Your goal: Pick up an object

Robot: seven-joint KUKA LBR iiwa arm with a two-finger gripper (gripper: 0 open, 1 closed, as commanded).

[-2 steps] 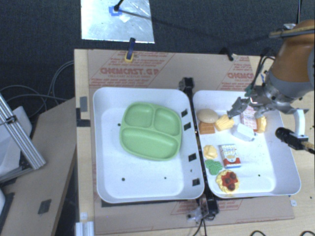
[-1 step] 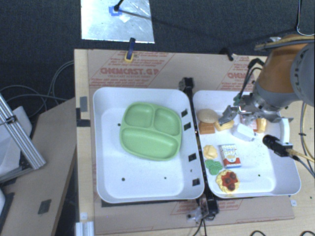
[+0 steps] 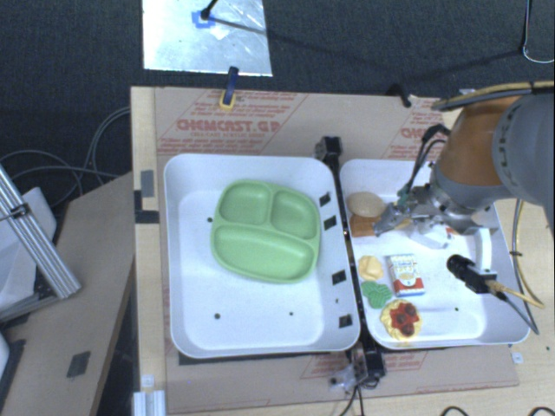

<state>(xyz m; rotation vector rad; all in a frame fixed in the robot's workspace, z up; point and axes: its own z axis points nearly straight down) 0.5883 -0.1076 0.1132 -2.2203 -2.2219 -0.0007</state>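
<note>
One pincer (image 3: 392, 219) hovering beside bread roll (image 3: 365, 204) in right bin (image 3: 503, 319) | grip state: cannot tell | next: lowering squarely needed

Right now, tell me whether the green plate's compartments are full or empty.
Empty. The green plate lies flat in the left bin, and all three compartments show bare green. The toy foods lie in the right bin.

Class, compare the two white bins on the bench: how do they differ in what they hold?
The left bin holds one thing, a green divided plate; the right bin holds several small toy foods. The arm reaches over the right bin, not the left bin. Both are shallow, white, and lie side by side.
</note>
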